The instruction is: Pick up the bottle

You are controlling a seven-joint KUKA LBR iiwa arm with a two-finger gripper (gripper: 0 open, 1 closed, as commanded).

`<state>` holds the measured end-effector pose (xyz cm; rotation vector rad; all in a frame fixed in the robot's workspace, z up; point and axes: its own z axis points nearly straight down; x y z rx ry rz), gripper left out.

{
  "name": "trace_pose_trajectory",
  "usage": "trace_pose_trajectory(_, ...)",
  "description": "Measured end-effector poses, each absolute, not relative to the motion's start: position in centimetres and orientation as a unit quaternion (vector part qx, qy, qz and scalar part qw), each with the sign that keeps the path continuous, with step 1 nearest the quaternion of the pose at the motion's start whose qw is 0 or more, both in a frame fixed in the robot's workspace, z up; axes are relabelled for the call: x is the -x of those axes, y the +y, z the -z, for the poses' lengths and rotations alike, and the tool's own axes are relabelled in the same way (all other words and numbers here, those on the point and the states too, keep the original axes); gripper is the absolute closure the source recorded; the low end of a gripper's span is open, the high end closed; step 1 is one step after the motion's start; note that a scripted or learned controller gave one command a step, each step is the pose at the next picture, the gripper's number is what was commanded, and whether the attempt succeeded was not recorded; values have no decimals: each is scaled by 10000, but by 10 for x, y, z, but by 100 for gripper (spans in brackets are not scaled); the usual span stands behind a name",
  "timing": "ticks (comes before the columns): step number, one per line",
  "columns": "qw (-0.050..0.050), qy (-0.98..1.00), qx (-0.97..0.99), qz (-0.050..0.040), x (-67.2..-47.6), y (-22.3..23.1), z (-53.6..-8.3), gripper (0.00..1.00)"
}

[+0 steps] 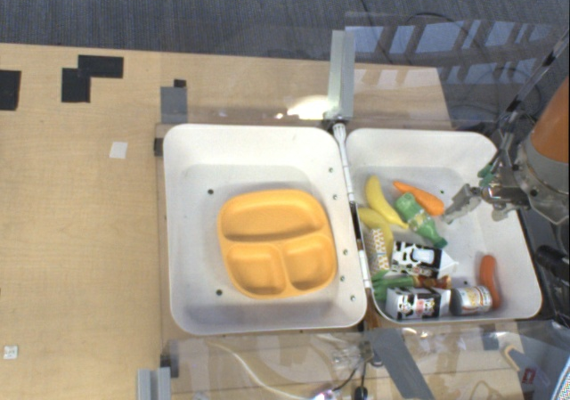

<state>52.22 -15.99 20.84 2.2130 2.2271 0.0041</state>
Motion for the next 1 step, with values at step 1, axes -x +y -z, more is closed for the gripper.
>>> trace_pose_trajectory(1, 23, 7383, -6744, -12, -488, -206, -173, 0)
